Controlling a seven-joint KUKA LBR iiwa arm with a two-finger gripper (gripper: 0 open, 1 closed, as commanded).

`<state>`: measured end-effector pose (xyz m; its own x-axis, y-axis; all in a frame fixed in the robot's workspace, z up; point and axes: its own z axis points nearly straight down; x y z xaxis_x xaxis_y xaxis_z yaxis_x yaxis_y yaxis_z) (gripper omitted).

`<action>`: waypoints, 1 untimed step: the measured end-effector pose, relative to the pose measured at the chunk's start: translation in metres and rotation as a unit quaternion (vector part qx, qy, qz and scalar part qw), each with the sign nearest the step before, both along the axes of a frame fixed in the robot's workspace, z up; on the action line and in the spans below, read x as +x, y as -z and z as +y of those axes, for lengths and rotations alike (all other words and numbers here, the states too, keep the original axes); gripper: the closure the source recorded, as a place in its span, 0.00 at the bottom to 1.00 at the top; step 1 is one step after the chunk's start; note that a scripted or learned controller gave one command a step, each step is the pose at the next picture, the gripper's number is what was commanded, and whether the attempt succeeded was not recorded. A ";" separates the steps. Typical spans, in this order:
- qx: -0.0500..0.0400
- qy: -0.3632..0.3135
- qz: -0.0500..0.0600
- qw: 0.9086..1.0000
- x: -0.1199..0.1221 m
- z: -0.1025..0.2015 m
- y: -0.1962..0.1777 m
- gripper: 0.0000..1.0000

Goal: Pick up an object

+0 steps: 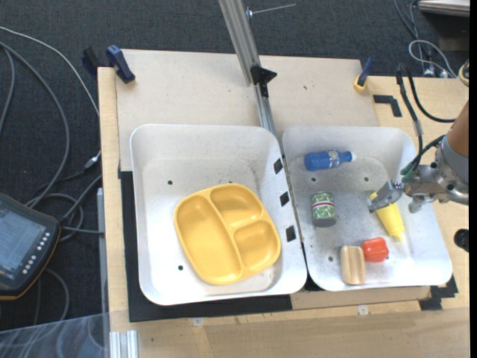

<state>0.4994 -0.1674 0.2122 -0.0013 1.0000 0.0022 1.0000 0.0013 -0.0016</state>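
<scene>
On the pale wooden worktop (194, 88) two shallow white plastic bins sit side by side. The left bin (149, 155) holds a yellow plastic plate with three compartments (227, 233), lying flat towards its near right corner. The right bin (350, 144) holds five small things. A blue plastic bottle with a white cap (326, 159) lies on its side near the far wall; its label is too small to read. A small green can with a pale patterned label (323, 207) lies left of centre, its writing too blurred to make out. A yellow cone-shaped plastic piece (390, 220) lies towards the right wall. Near the front wall a tan wooden block (352, 264) stands just beside a small red-orange object (376, 250).

The grey claw (395, 195) reaches in from the right and hangs over the upper end of the yellow cone; whether its fingers are spread or closed cannot be told from here, and nothing is visibly between them.
</scene>
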 end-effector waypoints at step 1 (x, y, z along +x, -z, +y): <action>0.000 0.000 -0.001 1.000 0.000 0.000 0.000 0.00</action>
<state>0.4995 -0.1675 0.2122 -0.0008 1.0000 0.0017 1.0000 0.0008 -0.0006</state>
